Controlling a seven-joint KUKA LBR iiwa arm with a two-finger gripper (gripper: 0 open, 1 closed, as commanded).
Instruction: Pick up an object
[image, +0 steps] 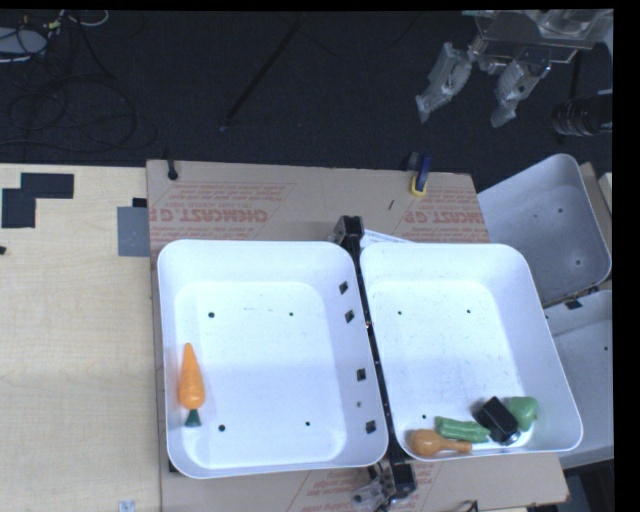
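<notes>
The desk (70, 330) has a pale wood-grain top, and a brown cardboard sheet (300, 205) with printed red lettering lies on it under the two bins. The left bin (250, 262) and the right bin (450, 262) sit side by side, their inner rims touching along a dark centre strip fitted with small black clips. A grey metal plate (560, 220) lies tilted just beyond the far right corner of the right bin. The claw (480, 85) hangs above the dark floor behind the desk, well apart from both bins and every object; its two pale fingers (440, 85) stand spread apart with nothing between them. In the left bin, an orange carrot (190, 377) with a small green top lies lengthwise against the left wall, near the front corner. In the right bin, four objects are clustered in the front right corner: a green rounded piece (523, 408) against the right wall, a black block (497, 419) resting just beside it and partly over it, a green pod (460, 429) lying to the left of the block, and an orange pear-shaped piece (437, 443) touching the front wall. A small blue and yellow clip (421, 173) stands at the far edge of the cardboard sheet.
</notes>
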